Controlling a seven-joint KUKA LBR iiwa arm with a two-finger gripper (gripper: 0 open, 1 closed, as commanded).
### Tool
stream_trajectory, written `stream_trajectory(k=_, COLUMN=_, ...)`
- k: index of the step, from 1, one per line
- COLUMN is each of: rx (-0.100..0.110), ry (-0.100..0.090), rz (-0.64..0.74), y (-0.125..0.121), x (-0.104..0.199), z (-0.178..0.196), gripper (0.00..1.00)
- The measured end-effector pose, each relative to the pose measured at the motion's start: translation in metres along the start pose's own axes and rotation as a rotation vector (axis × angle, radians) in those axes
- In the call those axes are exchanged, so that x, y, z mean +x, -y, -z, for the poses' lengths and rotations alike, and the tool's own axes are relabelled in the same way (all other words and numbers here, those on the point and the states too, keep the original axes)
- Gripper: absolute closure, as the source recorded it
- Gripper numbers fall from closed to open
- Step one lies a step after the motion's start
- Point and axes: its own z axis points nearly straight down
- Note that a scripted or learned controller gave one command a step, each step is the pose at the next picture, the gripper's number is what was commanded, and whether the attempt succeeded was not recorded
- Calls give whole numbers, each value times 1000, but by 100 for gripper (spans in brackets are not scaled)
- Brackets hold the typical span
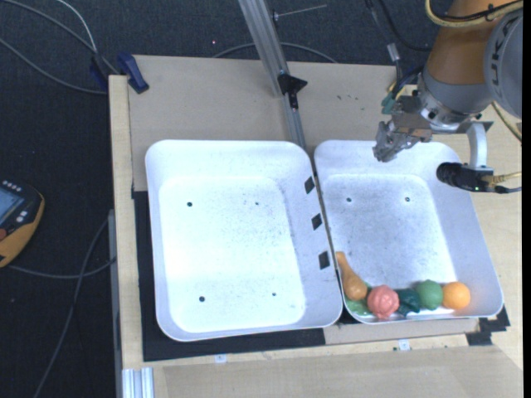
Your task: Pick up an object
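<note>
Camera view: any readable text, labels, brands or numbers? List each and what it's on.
None legible.
Arm: partial dark lettering at the frame's right edge, cut off, unreadable.
Handheld device at the left edge: screen too small and blurred to read.
Both bins: no markings beyond specks.

We see an evenly lit, fairly bright scene under soft overhead light. The two white bins [232, 239] glare mildly, their rims nearly washed out. Shadows are faint, thin along the bench [207, 98] edges. The picture is slightly soft and grainy, and the dark floor [58, 123] loses detail. No edge distortion stands out.
</note>
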Motion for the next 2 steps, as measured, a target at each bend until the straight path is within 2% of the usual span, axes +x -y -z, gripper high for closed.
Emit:
stream_trajectory(k=1, rx=0, ry=0, rz=0, y=-5, x=44, z=-3, gripper=100)
stream_trajectory(k=2, rx=0, ry=0, rz=1, y=4, x=100, z=5, gripper=100)
